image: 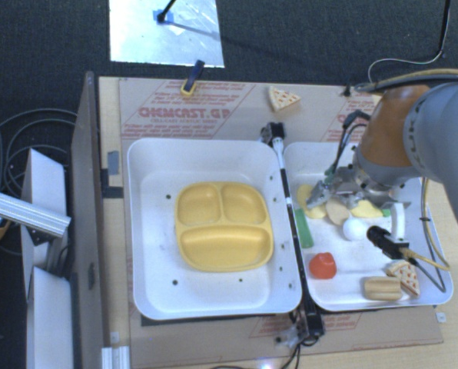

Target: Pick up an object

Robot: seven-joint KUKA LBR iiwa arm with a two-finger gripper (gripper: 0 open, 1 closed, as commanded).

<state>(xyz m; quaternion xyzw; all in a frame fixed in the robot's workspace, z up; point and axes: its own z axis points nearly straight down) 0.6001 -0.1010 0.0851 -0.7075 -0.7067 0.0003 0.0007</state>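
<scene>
Hand (326, 193) low over pale yellow food pieces (338, 210), small, flat, rounded

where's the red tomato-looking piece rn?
In the camera view, the red piece lies in the right bin, near its front-left, just right of the green strip along the divider and left of the tan bread-like block.

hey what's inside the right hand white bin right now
In the right bin: a red tomato-like piece, a white egg, a green strip, a bread-like block, a pizza-slice toy and yellow pieces. The pincer covers whatever lies beneath it.
</scene>
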